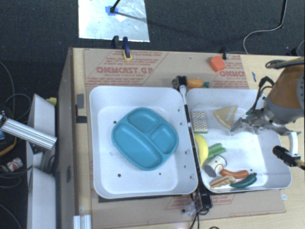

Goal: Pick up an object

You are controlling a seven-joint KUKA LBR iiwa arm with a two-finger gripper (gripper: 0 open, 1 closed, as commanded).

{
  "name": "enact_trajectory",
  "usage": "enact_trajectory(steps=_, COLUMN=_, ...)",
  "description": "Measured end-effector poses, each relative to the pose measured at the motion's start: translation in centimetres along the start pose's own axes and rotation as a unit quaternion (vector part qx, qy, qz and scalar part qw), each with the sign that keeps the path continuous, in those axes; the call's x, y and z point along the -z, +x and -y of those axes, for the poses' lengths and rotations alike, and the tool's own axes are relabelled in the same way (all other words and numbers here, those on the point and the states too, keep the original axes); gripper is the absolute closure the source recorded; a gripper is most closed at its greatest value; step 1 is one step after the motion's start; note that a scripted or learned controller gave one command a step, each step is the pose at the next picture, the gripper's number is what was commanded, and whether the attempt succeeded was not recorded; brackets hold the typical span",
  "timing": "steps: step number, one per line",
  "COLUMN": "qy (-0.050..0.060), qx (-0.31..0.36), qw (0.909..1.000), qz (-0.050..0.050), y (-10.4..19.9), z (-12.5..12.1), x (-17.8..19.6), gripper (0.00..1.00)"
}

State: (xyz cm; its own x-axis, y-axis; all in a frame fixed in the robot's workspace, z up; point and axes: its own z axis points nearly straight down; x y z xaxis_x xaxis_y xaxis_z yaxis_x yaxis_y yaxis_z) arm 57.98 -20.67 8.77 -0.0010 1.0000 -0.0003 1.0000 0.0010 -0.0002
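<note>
Reaching in from the right, the arm (286, 92) had its end effector (239, 125) low over the right bin (267, 173), its tips just beside the lower edge of a pale wedge-shaped piece (226, 114) lying near the bin's top. Whether the fingers stood wide or narrow could not be told; they read as one grey blur, and nothing was visibly caught between them.

That wedge looked the likeliest target. To take it well, the tips would need to straddle its narrower side rather than press its flat face, descend until they nearly met the bin floor, then close before lifting straight up. A thin, flat piece would probably slide away if nudged from one edge, so centring came first.

Other candidates sat well apart along the bin's left and lower parts: a speckled sponge-like block (199, 121), a yellow banana (202, 148), a green piece (217, 149), a small white cup-like item (217, 165), and a cluster of a hot dog (224, 180), an orange carrot (235, 173) and a dark green pod (244, 181) overlapping one another. A blue divided tray (144, 138) lay in the left bin (102, 128).

Hard to judge were the wedge's thickness, whether the tips already touched it, and the exact identity of the crowded lower items. The wrist itself was cut off at the frame's right side.
</note>
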Motion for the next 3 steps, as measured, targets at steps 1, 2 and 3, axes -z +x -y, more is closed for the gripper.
enact_trajectory(steps=1, qy=-0.002, qx=0.002, qw=1.0, qz=-0.001, y=6.0, z=-4.9, x=-0.3, gripper=0.0)
enact_trajectory(steps=2, qy=-0.001, qx=0.002, qw=1.0, qz=0.0, y=5.9, z=-4.9, x=0.8, gripper=1.0)
enact_trajectory(steps=3, qy=-0.001, qx=0.002, qw=1.0, qz=-0.001, y=11.4, z=-3.0, x=5.0, gripper=1.0)
